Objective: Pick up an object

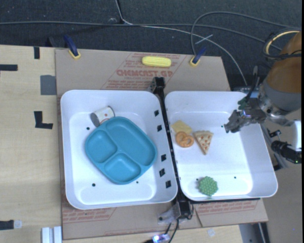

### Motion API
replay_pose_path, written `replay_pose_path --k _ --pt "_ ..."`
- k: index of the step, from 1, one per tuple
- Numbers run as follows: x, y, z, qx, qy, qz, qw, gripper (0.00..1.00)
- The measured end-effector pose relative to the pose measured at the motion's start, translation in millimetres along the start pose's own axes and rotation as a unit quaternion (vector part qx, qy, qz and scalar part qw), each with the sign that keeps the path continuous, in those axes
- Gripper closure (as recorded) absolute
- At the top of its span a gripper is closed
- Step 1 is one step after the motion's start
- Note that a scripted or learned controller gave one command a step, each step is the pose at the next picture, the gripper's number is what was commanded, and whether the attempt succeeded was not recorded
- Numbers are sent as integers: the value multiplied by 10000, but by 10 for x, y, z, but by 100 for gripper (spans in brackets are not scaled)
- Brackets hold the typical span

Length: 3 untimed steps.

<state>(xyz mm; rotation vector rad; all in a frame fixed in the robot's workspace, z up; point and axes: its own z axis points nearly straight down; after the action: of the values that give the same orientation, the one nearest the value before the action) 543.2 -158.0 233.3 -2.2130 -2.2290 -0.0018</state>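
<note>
— Over at nine o'clock on the bench, what sits in the left bin (71,151)?

— A blue divided plate (120,149) fills most of it, and a small white cup (102,115) lies on its side just beside the plate's eleven o'clock edge. Neither is being touched.

— And past twelve o'clock, outside the bins?

— A yellow banana-like toy (156,61) rests on the cardboard, well apart from the arm.

— Moving on to the right bin (243,171)?

— Near its nine o'clock wall lie a yellow piece (179,127), a round orange cookie (184,140) touching it, and a pizza wedge (203,141) just beside that. A green bumpy ball (208,186) sits at six o'clock.

— Where is the gripper (236,122)?

— At the bin's three o'clock side, hanging above bare floor, near the wedge but apart from it. It is too dark and small to say whether the jaws stand apart or together; I cannot tell.

— So how far along?

— As I judge it, nothing is picked up yet. Everything lies loose in the bins, so choosing, reaching, closing and lifting all remain.
</note>
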Motion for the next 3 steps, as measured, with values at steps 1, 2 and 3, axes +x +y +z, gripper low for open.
replay_pose_path --k 1,2,3 --pt "527 -4 -67 7 4 1 10000 100" --pt "1155 105 -57 8 5 -4 10000 100" --pt "1667 68 -73 11 3 3 10000 100"
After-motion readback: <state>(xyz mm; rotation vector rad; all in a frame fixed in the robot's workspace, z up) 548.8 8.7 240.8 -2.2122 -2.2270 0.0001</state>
